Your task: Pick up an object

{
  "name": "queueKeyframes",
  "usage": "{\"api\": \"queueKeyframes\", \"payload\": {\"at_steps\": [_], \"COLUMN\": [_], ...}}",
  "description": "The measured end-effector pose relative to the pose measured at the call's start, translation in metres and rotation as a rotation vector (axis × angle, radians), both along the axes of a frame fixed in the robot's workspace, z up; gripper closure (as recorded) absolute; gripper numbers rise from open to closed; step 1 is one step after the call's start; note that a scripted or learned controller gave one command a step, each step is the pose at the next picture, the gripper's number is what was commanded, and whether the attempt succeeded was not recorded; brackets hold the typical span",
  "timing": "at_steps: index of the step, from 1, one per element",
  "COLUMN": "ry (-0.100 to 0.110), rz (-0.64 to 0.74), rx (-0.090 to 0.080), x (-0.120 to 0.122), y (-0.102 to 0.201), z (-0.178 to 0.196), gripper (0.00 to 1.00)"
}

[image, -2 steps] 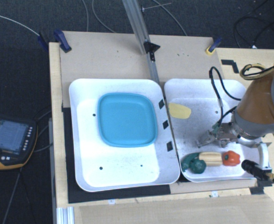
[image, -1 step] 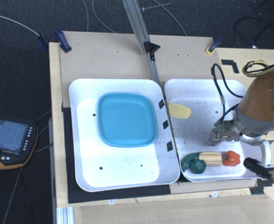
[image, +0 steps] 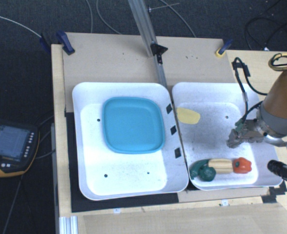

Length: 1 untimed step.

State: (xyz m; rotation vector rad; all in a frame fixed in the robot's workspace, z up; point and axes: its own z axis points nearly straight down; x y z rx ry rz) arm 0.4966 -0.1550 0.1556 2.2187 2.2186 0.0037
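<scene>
The right bin [image: 208, 92] holds several objects. A flat yellow piece [image: 188, 115] lies near its left wall. Along its front wall sit a dark green object [image: 202, 171], a tan cylinder [image: 220, 166] and a red object [image: 241, 165] in a row, touching one another. My gripper [image: 234, 139] hangs over the right part of this bin, just behind the red object and the tan cylinder. I see nothing held in it. The grey arm with its orange band [image: 282, 99] comes in from the right.
A square blue plate [image: 133, 125] lies in the left bin [image: 85, 145]. A metal pole [image: 144, 23] slants in from the top to the gap between the bins. A black cable [image: 242, 79] loops near the arm. A handheld pendant [image: 9, 147] lies off the bench, left.
</scene>
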Motion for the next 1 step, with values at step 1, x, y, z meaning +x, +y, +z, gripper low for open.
{"api": "queueKeyframes", "payload": {"at_steps": [1], "ry": [0.001], "rz": [0.000], "rx": [0.000], "x": [-0.0029], "y": [0.0021], "z": [0.0428], "gripper": [1.00]}}
